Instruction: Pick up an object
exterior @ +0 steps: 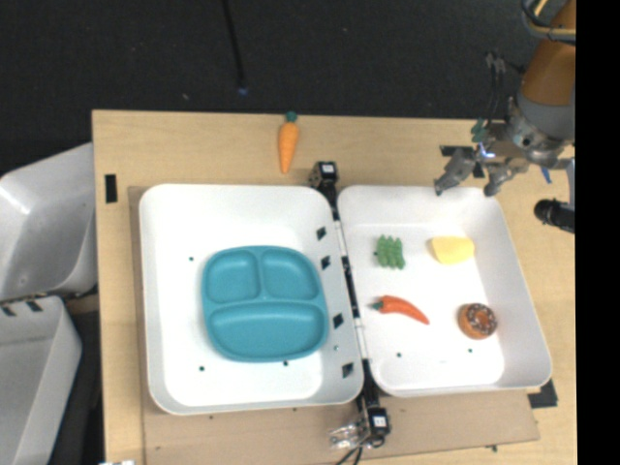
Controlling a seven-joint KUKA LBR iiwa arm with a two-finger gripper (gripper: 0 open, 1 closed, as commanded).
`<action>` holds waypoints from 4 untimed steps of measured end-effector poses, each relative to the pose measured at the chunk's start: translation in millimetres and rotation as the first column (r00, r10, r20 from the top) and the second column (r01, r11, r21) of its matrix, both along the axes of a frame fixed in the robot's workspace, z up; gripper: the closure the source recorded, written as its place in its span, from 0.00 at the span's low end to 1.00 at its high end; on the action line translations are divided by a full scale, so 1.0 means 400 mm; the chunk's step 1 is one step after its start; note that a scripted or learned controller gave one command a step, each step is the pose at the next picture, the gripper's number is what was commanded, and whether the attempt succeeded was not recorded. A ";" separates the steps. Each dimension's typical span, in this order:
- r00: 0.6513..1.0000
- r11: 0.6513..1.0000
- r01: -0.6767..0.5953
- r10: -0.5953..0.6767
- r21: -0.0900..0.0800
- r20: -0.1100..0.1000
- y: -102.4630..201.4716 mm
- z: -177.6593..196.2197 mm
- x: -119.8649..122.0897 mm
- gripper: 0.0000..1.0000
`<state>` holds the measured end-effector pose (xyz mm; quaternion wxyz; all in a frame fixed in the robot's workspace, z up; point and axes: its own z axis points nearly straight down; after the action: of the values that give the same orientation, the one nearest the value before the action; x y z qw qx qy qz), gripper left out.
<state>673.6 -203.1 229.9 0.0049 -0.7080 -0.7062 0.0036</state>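
Note:
The right bin [513, 289] holds a green bumpy piece [389, 251], a yellow wedge [451, 250], a red-orange chilli [402, 308] and a brown doughnut [477, 321]. My gripper [472, 180] hangs over the bin's far right rim, above and behind the yellow wedge. Its two fingers are spread apart with nothing between them. The orange band of the arm rises above it at the right edge.
The left bin [165, 289] bears a teal divided plate [263, 302]. A toy carrot [288, 143] lies on the bench behind the bins. A black clip [325, 173] sits at the far end of the seam between the bins.

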 end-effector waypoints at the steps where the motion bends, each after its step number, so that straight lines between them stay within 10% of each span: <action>1: 1.000 1.000 -0.004 0.004 -0.004 0.014 0.001 0.024 0.007 0.00; 4: 1.000 1.000 -0.008 0.008 -0.004 0.011 -0.008 -0.324 0.019 0.00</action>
<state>681.2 -206.1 100.1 -0.0003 -0.7051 -0.7091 0.0011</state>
